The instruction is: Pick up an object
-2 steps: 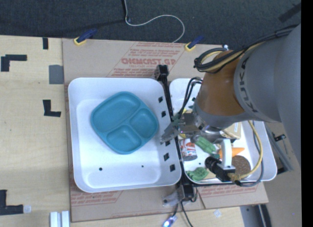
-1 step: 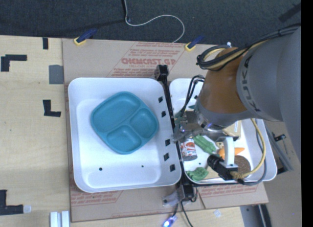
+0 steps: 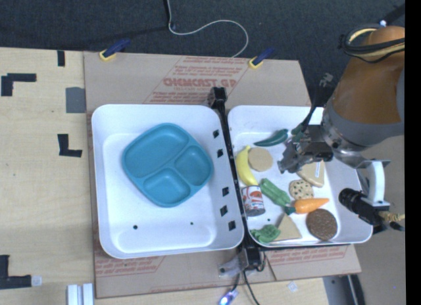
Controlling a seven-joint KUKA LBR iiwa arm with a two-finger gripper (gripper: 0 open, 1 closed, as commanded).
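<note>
Several toy foods are lying in the right bin (image 3: 342, 239) while the gripper (image 3: 290, 160) is hovering over them beside the tan disc (image 3: 260, 160) (whether the jaws are parted I cannot tell), seemingly approaching; next it is needing to descend and close.

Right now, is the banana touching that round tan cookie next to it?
Touching, it seems: the camera view shows the banana curving against the left edge of the round tan cookie with no white bin floor between them.
</note>
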